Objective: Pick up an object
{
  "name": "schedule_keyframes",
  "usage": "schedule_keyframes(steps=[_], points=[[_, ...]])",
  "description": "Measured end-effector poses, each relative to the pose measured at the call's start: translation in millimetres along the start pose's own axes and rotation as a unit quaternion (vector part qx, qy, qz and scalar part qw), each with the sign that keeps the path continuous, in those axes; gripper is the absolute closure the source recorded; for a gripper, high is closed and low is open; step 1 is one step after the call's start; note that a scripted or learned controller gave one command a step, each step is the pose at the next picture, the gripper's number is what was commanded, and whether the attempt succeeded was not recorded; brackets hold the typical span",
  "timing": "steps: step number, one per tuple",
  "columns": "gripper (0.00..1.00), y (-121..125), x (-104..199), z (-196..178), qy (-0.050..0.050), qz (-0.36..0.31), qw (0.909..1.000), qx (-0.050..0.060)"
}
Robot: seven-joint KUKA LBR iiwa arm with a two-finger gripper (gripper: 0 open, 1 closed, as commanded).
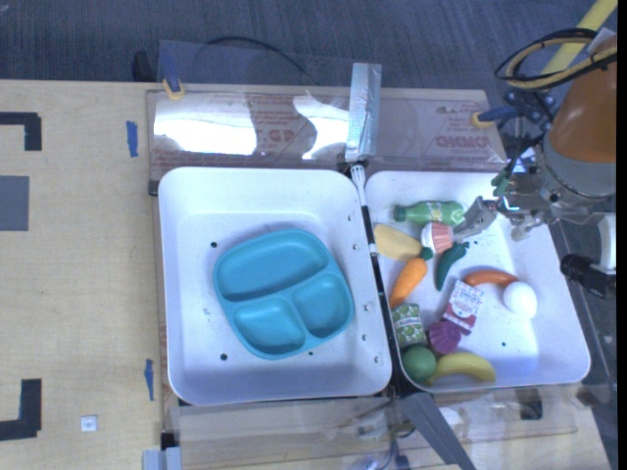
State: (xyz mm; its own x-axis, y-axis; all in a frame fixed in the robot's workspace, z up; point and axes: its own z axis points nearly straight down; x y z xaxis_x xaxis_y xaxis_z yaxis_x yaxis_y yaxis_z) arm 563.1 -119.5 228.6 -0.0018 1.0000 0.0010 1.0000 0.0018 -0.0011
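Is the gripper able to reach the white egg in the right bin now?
Probably yes. The egg lies uncovered near the bin's right wall, with only the orange sausage touching its left side, and the gripper hangs just above that area.

Two white bins, one blue tray, eleven toy foods on a robot's bench

Two shallow white bins sit side by side: the left bin (186,262) holds one blue three-compartment tray (282,290); the right bin (549,346) holds the rest. Counted there: one green bottle (428,211) at 12 o'clock, one yellow piece (395,242) at 10, one carrot (409,279) and one dark green pepper (450,261) near centre, one small red-and-white item (436,236), one orange-red piece (491,277) and one white egg (519,299) at 3, one red-and-white packet (462,308), one purple item (445,337), one green patterned packet (406,323), one lime (418,362) and one banana (464,365) at 6.
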Motion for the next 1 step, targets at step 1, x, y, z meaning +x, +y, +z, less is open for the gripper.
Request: schedule_keyframes(steps=[1], points=[[0.0, -15.8, 16.8, 77.9, 0.0, 0.013, 0.9999, 0.002]])
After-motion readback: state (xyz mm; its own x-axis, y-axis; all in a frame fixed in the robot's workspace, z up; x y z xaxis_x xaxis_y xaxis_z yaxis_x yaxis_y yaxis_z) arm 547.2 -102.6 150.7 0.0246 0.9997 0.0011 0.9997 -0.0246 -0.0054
